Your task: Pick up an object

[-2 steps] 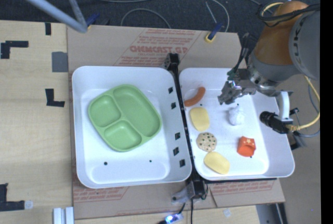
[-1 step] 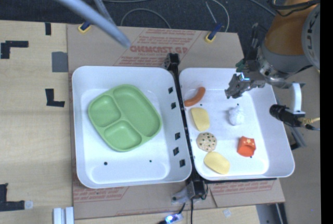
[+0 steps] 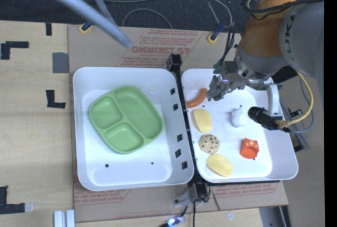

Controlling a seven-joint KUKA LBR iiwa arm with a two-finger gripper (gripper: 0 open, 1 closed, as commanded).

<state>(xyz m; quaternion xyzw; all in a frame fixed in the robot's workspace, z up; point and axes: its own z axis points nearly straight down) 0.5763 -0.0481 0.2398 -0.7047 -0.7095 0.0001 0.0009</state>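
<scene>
My gripper [image 3: 217, 91] hangs over the back left part of the right bin [image 3: 281, 168], just right of an orange sausage-shaped piece [image 3: 197, 98]. Nothing shows between its fingers. In the same bin lie a pale yellow oval piece [image 3: 202, 120], a speckled cookie [image 3: 209, 142], a yellow lemon-like piece [image 3: 219, 165], a small white object [image 3: 237, 117] and a red-orange piece [image 3: 249, 148].
The left bin [image 3: 84, 115] holds a green divided plate [image 3: 125, 118]. A black divider with clips [image 3: 181, 131] runs between the bins. Cables lie on the dark surface behind the bench.
</scene>
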